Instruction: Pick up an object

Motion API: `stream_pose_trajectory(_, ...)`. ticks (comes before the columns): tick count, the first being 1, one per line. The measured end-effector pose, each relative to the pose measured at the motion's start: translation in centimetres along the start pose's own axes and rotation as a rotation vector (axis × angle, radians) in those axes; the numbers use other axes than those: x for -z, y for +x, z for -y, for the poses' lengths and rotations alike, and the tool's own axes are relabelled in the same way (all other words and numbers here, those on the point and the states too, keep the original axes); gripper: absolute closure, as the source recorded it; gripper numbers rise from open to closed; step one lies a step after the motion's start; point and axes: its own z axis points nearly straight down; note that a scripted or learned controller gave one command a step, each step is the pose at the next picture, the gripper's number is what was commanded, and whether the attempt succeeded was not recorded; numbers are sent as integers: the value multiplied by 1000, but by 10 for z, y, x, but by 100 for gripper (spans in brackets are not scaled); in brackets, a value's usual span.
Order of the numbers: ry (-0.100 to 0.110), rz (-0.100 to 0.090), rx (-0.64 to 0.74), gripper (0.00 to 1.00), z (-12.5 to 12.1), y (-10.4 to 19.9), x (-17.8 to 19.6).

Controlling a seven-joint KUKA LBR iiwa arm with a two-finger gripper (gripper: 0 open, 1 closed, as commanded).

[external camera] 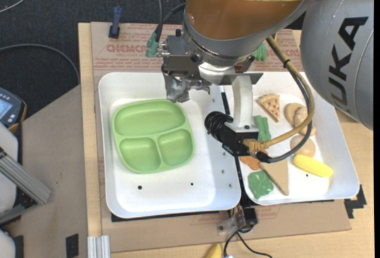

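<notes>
My gripper [178,92] hangs over left bin [113,132], above far rim of green divided plate [154,135]; cannot tell gripper's state, wrist blocks view. Plate lies in left bin, nothing on it. Right bin [344,171] carries toy food: pizza slice [271,106] at far side, yellow corn [313,165] near right edge, green broccoli piece [260,183] at near-left corner. My cable loops across divider between bins.
</notes>
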Motion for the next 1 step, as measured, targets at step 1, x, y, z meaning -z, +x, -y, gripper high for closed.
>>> stream_pose_trajectory(1, 10, 6, -7, 100, -98, -3, -100)
